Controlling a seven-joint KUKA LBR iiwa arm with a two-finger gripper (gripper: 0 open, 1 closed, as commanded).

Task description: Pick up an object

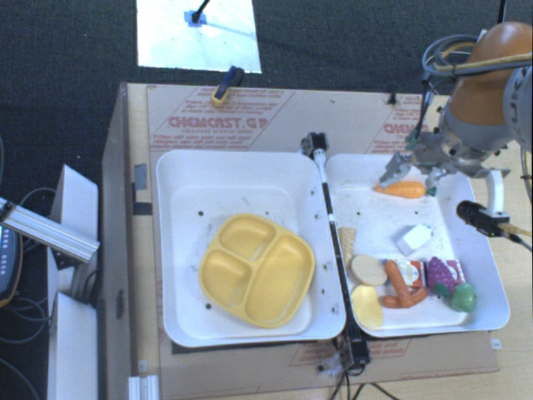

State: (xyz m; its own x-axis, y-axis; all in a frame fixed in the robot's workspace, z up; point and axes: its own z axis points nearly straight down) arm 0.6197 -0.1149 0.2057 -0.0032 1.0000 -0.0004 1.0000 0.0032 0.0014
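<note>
Carrot [402, 190] lies in right bin [487, 257], far end, directly under claw [414, 170]; claw fingers spread, straddling carrot, not visibly pinching.

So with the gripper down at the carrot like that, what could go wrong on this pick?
The gripper sits over the carrot, which lies flat near the back wall of the right bin. Likely risks:
1. The fingers may straddle it off-centre, so the tapered, smooth carrot slips or rolls out.
2. Closeness to the wall may make the fingers scrape the bin.

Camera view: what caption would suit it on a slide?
Robot fingers straddle a toy carrot in the right bin.
</note>
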